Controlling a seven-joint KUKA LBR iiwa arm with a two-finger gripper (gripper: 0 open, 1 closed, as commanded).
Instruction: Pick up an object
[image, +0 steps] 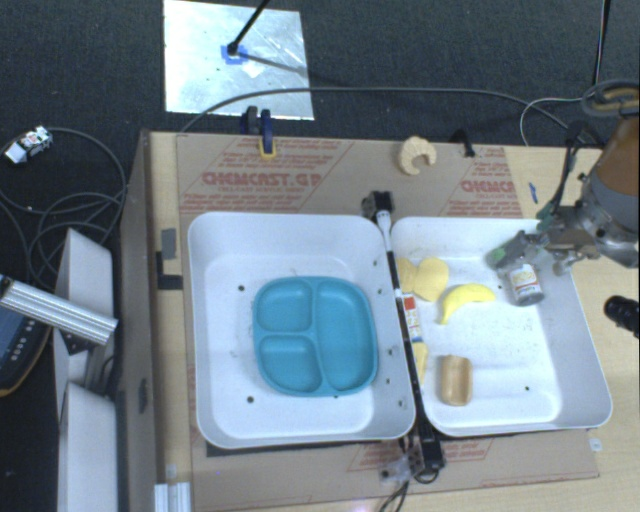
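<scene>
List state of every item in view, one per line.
Blue plate: flat in the left bin, nothing on it.
Banana: lying in the right bin, free.
Yellow piece: lying beside the divider.
Brown block: lying near the front wall.
Gripper: above the right bin's back right part, with a small can-like thing at its tip; grasp unclear.
Pale lump: on the bench, outside the bins.

Even, cool light, soft shadows, slightly grainy and soft

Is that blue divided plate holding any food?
Empty. All three compartments of the blue plate show bare blue; the banana lies in the other bin.
</scene>
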